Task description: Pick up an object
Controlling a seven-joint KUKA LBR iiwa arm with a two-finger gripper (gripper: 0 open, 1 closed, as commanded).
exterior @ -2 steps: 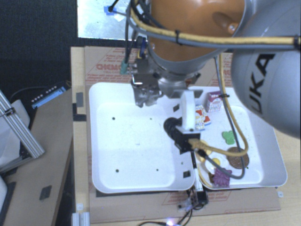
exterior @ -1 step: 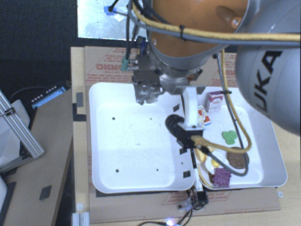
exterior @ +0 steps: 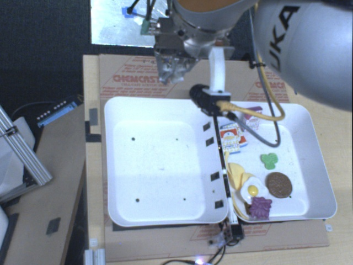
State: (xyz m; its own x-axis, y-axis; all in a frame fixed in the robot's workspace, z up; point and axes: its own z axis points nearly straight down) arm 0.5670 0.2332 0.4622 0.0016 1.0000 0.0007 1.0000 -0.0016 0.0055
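Note:
The right bin (exterior: 309,148) holds several small objects. A little red, white and blue carton (exterior: 233,137) lies near the divider, with a green piece (exterior: 269,160) and a brown round cookie (exterior: 279,185) to its right. A yellow slice (exterior: 236,174), a toy fried egg (exterior: 252,190) and a purple piece (exterior: 260,207) sit at the front. A purple and white item (exterior: 253,115) at the back is partly hidden by cables. My gripper (exterior: 172,69) hangs high over the far edge of the left bin (exterior: 154,164), well apart from all these objects.
The big grey arm covers the top right of the view. A black wrist fitting (exterior: 205,99) with a yellow cable (exterior: 259,116) hangs over the divider between the bins. Brown cardboard (exterior: 127,76) lies under both bins. A metal frame (exterior: 22,153) stands at the left.

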